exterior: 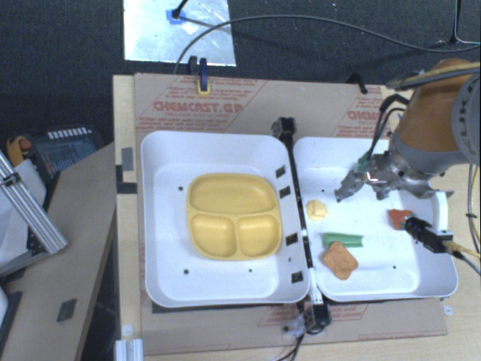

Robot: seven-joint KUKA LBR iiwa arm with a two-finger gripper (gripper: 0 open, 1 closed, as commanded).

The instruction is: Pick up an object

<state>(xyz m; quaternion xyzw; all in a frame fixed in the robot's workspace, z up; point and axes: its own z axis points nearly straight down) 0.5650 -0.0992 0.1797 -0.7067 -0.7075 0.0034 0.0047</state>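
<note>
Here we saw the gripper (359,184) poised over the right bin (391,284); its jaws' state we could not tell. The pale yellow piece (316,210) lay just left and nearer, apart from it.

Below me I count two white bins (218,145), one yellow divided tray (233,215), and four small food pieces (340,260).
</note>
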